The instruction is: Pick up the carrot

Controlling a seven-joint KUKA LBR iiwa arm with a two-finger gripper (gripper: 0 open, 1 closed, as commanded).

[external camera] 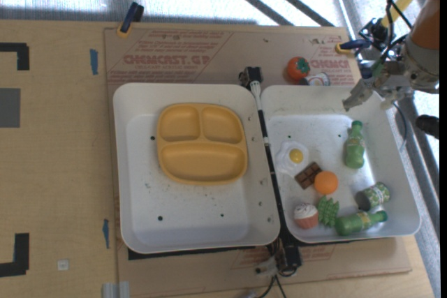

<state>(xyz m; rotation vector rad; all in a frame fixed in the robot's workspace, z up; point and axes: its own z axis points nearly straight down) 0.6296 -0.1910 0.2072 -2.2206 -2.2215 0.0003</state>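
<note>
Over the right bin's (398,150) far right corner, the gripper (355,100) hovers, carrying nothing; whether it is spread or closed, I cannot tell. Well below it, the carrot (326,190) lies inside that bin, its orange body touching the chocolate piece (307,175). A yellow divided plate (202,142) sits in the left bin (133,171).
</note>
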